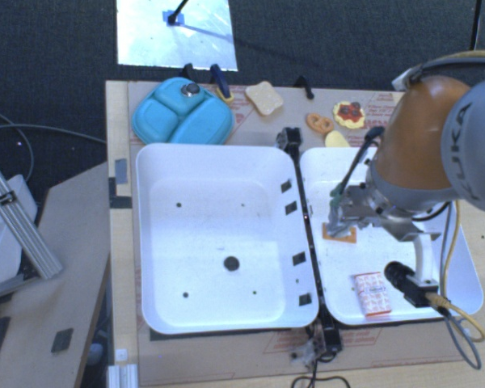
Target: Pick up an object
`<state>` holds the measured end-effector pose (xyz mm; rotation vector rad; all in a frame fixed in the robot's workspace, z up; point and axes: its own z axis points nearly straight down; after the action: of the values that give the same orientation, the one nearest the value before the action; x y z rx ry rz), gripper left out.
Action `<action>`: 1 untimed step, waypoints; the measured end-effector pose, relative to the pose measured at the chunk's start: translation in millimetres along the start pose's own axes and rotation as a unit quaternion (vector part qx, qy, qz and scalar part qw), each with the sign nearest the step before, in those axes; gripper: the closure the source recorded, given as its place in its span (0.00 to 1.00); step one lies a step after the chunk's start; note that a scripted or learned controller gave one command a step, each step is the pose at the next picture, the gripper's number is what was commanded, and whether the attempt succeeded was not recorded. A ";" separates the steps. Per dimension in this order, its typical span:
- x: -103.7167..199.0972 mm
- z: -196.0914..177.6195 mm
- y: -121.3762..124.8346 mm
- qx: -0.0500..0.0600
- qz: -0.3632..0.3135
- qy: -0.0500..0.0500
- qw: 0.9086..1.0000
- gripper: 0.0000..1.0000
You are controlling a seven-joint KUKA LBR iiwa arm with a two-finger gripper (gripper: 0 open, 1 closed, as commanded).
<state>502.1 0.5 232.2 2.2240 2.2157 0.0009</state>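
My gripper [338, 219] hangs low in the right bin [469, 285], near its left wall, at the end of the grey and orange arm [424, 136]. Right under its tip lies a small flat orange piece [340, 234], partly covered by the gripper; whether they touch I cannot tell. A red-and-white patterned packet [372, 293] lies flat at the front of the same bin, apart from the gripper. A small dark round object [231, 263] rests in the middle of the left bin [158, 217].
Behind the bins sit a blue divided container [183, 113], a toast slice [264, 98], a pretzel [318, 122], a small red-topped tart [349, 114] and a yellow piece [335, 139]. A black divider with clips [299, 217] runs between the bins. Cables [453, 318] trail at the front right.
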 end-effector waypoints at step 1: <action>0.5 -73.2 -14.4 -0.004 -0.004 0.001 1.000 1.00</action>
<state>487.5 1.1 305.4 2.2124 2.2212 0.0111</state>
